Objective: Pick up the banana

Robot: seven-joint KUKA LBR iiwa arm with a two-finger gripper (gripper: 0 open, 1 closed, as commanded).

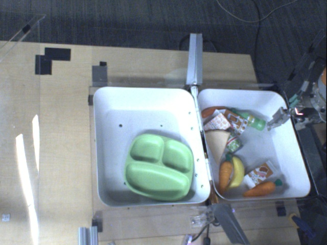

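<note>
Low in the right bin (301, 185), the banana (237, 171) touches a carrot (225, 174); my gripper (280, 117), grip state unclear, risks snagging both.

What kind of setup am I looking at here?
Likely a robot lab pick-and-place bench, not a kitchen: two white bins side by side on a wooden bench, toy food such as a banana and carrots, a loose cable on carpet.
</note>
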